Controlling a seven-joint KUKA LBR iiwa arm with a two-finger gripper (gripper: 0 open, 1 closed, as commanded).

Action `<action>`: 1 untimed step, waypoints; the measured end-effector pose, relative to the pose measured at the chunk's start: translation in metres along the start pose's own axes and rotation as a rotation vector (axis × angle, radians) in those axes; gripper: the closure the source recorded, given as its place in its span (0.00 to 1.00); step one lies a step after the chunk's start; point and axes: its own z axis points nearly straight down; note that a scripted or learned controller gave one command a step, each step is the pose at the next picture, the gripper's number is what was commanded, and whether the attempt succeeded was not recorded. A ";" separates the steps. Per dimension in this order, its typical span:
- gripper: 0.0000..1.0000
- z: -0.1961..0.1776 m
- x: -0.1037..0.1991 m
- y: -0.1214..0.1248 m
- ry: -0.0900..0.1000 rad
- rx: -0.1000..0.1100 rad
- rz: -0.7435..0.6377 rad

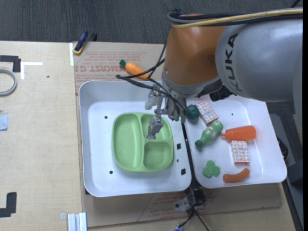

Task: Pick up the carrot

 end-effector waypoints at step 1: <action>0.00 0.049 -0.018 0.096 -0.002 -0.001 0.041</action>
